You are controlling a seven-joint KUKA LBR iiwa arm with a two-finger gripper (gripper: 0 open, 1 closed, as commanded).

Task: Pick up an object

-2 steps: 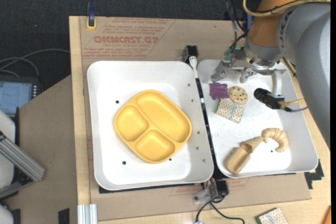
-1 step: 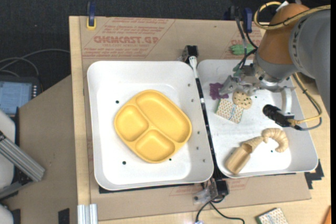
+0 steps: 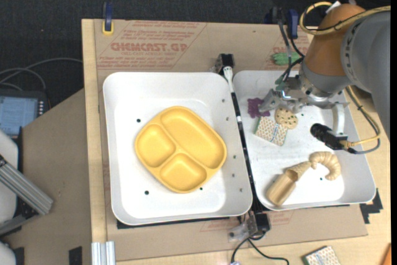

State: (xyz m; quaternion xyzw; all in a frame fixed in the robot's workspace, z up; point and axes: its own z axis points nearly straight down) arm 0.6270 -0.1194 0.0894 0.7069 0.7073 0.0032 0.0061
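My gripper [image 3: 282,102] hangs over the far left part of the right bin [image 3: 355,190]. Just below it lies a round speckled cookie [image 3: 286,118], resting partly on a small patterned square packet [image 3: 269,131]. A purple toy piece [image 3: 255,107] sits to the gripper's left, close to the bin wall. Nearer the front of this bin lie a pale croissant [image 3: 327,163] and a tan cone-shaped piece [image 3: 283,185], touching end to end. Nothing shows clearly between the gripper's jaws.
The left bin [image 3: 118,133] holds a yellow divided plate [image 3: 180,149]. A small green item [image 3: 281,59] lies on the cardboard behind the right bin. The grey arm with its orange band [image 3: 335,40] covers the right bin's far right corner.
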